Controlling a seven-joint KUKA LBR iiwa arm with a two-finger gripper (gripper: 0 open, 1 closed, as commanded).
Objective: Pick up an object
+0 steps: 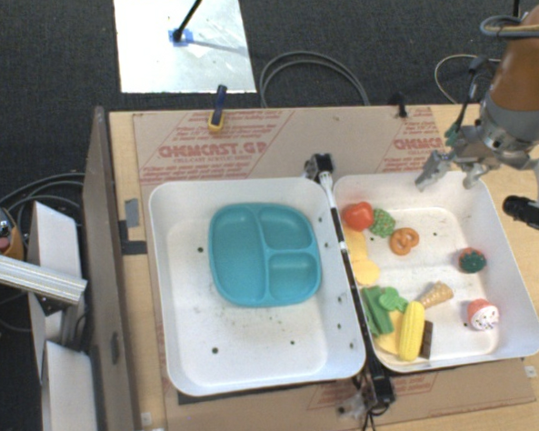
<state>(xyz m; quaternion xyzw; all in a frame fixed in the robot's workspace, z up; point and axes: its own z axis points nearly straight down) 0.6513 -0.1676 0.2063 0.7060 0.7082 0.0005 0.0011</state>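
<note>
**Arm poised over the far rim of the right bin, toys untouched below**

In the left bin (191,351) lay a teal divided plate (264,255), flat, near the middle. Across the divider, the right bin (498,232) held the toys. Along its left side sat a red tomato (358,215) touching a green leafy piece (382,221), with a yellow piece (361,259) below them. Further down were green pieces (381,305) and a corn cob (410,330) lying against the near rim. A pretzel (403,240) rested near the middle, a cone (435,294) below it. Toward the right lay a dark green round item (473,260) and a white and red figure (482,314). The gripper (450,169) hung at the far right corner of that bin, fingers spread wide with nothing between them, well apart from every toy.
</note>
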